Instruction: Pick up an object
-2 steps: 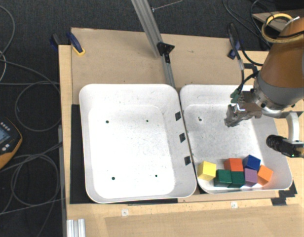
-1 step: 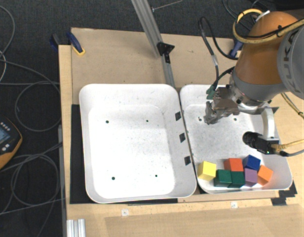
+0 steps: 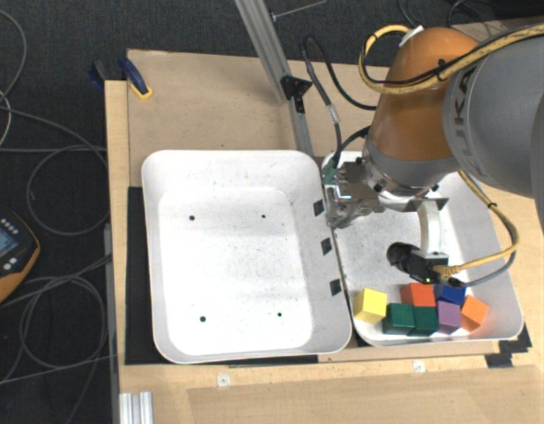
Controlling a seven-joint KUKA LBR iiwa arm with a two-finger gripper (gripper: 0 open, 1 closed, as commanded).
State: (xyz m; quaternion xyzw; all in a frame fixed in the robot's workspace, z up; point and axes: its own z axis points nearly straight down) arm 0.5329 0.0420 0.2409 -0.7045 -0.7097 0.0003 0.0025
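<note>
Several small blocks lie bunched at the near end of the right bin [image 3: 497, 237]: a yellow one [image 3: 372, 304], two green ones [image 3: 411, 318], a red one [image 3: 421, 294], a purple one [image 3: 449, 314], a blue one [image 3: 452, 295] and an orange one [image 3: 474, 310]. My gripper [image 3: 341, 203] hangs low over the right bin's left edge, close to the wall shared with the left bin. It is a good way up and to the left of the blocks. The arm's orange band and grey body cover the far part of the right bin.
The left bin [image 3: 228, 246] is a shallow white tray with a few dark dots on its floor. A slanted metal post [image 3: 272, 51] rises behind the bins. Cables and a yellow-edged device [image 3: 7, 254] lie on the floor at the left.
</note>
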